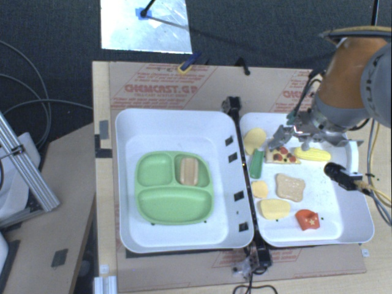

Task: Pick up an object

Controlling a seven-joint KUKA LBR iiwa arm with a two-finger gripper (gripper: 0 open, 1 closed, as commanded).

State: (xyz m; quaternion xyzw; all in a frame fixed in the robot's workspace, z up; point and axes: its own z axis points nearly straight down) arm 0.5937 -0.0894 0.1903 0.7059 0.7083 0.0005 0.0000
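Note:
My gripper (283,138) hangs over the upper part of the right bin (355,225), just above a pizza slice (283,157). Around it in that bin lie a green pickle (256,163), a pale yellow round piece (255,138) and a yellow banana-like piece (312,155). Nearer the front are a slice of toast (290,187), two yellow pieces (275,209) and a red piece (307,219). I see nothing lifted off the bin floor.
The left bin (141,127) holds a green divided plate (174,195) with a tan item (188,171) in its upper right compartment. A black hinge strip (242,164) runs between the bins. A black part (340,175) sticks out near the right bin's right wall.

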